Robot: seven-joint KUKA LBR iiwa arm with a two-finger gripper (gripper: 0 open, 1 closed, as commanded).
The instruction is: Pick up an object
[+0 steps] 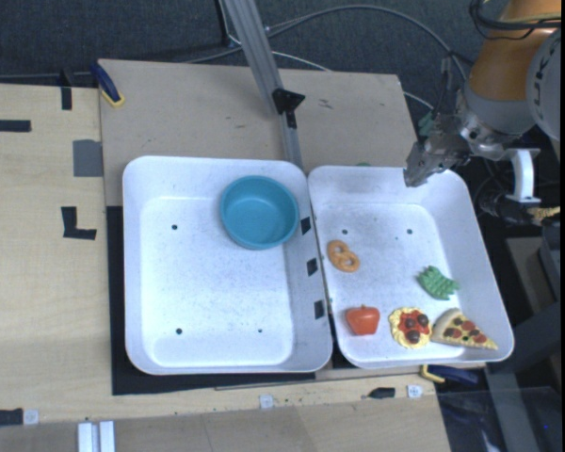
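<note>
I see the gripper (422, 169) poised over the far right corner of the right bin (482, 243); whether it is spread or pressed together I cannot tell. Nearer the camera than it lie a brown pretzel (343, 256), a green leaf (437, 282), a red tomato (363, 319), a round pizza (411, 327) and a pizza slice (462, 330). A blue bowl (258, 212) sits in the left bin (160, 281). I read no writing.

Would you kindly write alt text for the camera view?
The gripper hangs above the right bin's far edge; that bin holds a pretzel, tomato, round pizza, pizza slice and green leaf. A blue bowl sits in the left bin.
</note>
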